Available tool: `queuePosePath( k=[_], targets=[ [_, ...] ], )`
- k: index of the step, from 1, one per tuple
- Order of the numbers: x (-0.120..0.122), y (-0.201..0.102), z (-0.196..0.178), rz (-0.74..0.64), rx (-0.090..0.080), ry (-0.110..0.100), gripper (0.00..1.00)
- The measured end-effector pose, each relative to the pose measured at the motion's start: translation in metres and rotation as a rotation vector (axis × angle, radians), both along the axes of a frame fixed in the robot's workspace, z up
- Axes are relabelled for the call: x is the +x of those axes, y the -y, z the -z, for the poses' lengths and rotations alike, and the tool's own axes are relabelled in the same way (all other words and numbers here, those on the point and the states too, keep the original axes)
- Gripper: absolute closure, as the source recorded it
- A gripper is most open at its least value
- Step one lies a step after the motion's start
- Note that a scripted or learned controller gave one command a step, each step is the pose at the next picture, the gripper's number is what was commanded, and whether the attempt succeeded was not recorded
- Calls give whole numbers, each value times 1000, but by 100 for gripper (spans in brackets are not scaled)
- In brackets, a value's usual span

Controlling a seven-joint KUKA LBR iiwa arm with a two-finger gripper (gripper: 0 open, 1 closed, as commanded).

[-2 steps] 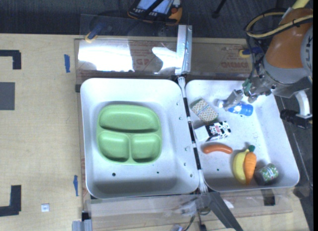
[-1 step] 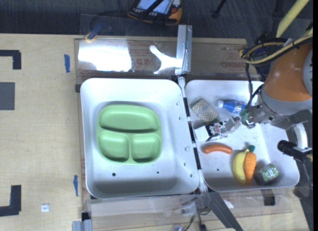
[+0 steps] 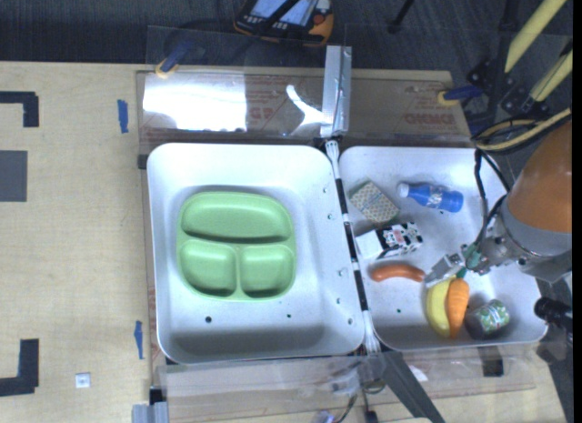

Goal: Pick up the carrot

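Observation:
The carrot (image 3: 457, 302) is a short orange piece standing roughly upright in the near right part of the right bin (image 3: 427, 165). It leans against a yellow banana (image 3: 439, 308) on its left. My gripper (image 3: 462, 265) hangs just above the carrot's top end, close to it or touching it. The grey arm with its orange band (image 3: 546, 196) comes in from the right edge.
The right bin also holds a reddish-orange sausage-shaped piece (image 3: 397, 273), a small black and white item (image 3: 400, 237), a mesh pad (image 3: 374, 200), a blue bottle (image 3: 433, 196) and a mottled green ball (image 3: 489, 318) right of the carrot. A green divided tray (image 3: 237, 242) lies in the left bin (image 3: 164, 230).

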State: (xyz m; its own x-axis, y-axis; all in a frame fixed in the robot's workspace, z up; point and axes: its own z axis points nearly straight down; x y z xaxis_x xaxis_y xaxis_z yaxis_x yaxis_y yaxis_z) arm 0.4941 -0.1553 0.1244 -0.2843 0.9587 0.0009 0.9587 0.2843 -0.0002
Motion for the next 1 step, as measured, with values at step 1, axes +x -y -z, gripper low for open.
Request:
queuePosePath(
  k=[1],
  targets=[
    [-13, 19, 38, -177, 1, 5, 0]
  ],
)
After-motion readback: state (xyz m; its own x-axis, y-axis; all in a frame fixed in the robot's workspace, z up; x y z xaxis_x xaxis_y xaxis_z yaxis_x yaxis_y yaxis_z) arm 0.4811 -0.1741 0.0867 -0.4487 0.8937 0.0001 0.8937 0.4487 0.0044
